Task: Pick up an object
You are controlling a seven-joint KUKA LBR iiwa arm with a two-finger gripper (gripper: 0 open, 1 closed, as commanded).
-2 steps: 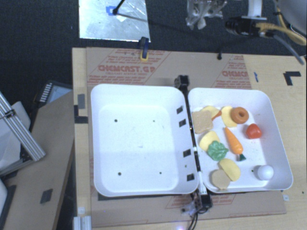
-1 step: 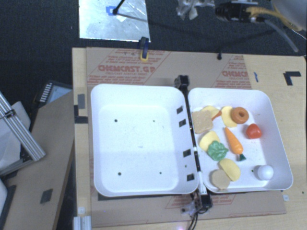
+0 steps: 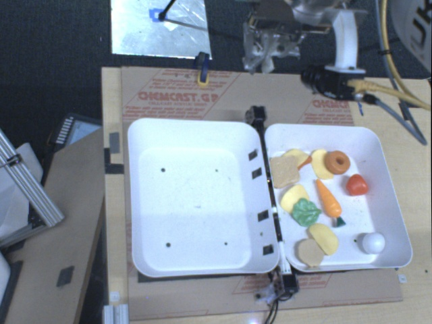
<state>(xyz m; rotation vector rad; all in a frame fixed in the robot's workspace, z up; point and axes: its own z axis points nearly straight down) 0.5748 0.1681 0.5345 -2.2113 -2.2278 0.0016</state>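
Nearest the camera, at the front of the right bin (image 3: 388, 181), a tan round slice (image 3: 310, 253) lies touching a yellow piece (image 3: 325, 237), with a white ball (image 3: 370, 242) near the front right corner. Behind them a green leafy piece (image 3: 306, 212) overlaps a second yellow piece (image 3: 293, 196), and an orange carrot (image 3: 329, 199) lies slanted just beside it. A red tomato (image 3: 357, 185) sits apart to the right. Farther back are a slice of bread (image 3: 284, 171), a brown doughnut (image 3: 337, 162) resting against a pale yellow piece (image 3: 320, 165), and a small orange wedge (image 3: 305, 160) between bread and doughnut. These 10 items crowd the bin's left and middle, many touching.

The left bin (image 3: 192, 194) adjoins it along a black hinged divider (image 3: 264, 187).

Beyond the bins, the gripper (image 3: 260, 54) hangs above the bench's (image 3: 169, 90) far edge, well apart from every item; whether it is released or clenched I cannot tell. A blue-and-yellow clamp (image 3: 202, 69) and a shiny sheet (image 3: 158, 19) lie farther left.
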